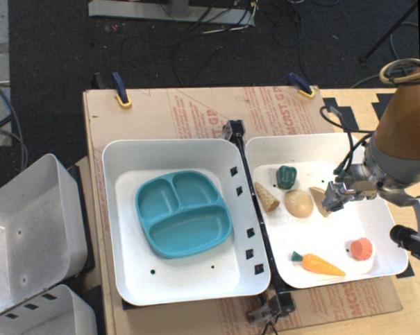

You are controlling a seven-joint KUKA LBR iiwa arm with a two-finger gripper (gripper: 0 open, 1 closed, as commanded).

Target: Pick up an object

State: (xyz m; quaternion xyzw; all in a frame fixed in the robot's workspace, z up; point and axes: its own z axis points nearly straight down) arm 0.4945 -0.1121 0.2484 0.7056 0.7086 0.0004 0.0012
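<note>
Gripper (pixel 334 196) low in right bin (pixel 381 268), beside tan wedge (pixel 318 198) and beige potato-like piece (pixel 299 204); finger state unclear. Carrot (pixel 321 264), pink piece (pixel 361 248) nearer front; teal tray (pixel 183 212) in left bin (pixel 131 271)

The right bin (pixel 391 259) is crowded toward the bench's centre: green pepper (pixel 286 176), cone (pixel 267 195), potato (pixel 299 204); carrot (pixel 321 264) and tomato (pixel 361 248) flank open floor along its near edge.
</note>
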